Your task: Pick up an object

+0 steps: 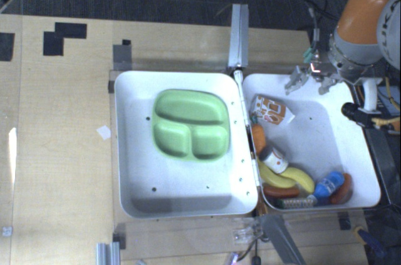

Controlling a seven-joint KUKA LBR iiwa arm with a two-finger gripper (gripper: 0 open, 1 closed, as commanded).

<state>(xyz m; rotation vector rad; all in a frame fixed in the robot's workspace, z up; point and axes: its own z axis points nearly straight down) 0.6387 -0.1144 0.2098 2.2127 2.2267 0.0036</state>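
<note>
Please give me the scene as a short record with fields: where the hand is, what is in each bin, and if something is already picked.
hand: above the far edge of the right bin, fingers spread, nothing between them
left bin: green divided tray, upside down or not, cannot tell
right bin: white and orange carton, banana, blue bottle, other small items along the near and left walls
picked: nothing yet

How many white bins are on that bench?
2. The left white bin holds a green divided plastic tray; the right white bin holds mixed items.
</note>
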